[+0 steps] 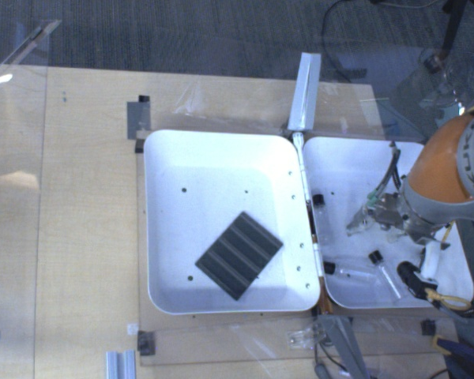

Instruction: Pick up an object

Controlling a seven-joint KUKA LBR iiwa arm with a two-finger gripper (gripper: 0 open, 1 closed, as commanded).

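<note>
Over the right bin point(340, 160), claw point(362, 221) state impossible to tell; best lowered squarely onto small black piece point(374, 257), clear of rim.

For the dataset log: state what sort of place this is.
Probably a robotics lab work cell. A grey and orange arm reaches over two shallow white bins set in a pale wooden bench; loose cables trail across dark carpet behind it.

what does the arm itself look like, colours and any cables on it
The arm is grey with a broad orange band above the wrist. Thin dark cables run along the wrist down to a metallic gripper assembly with small green parts.
</note>
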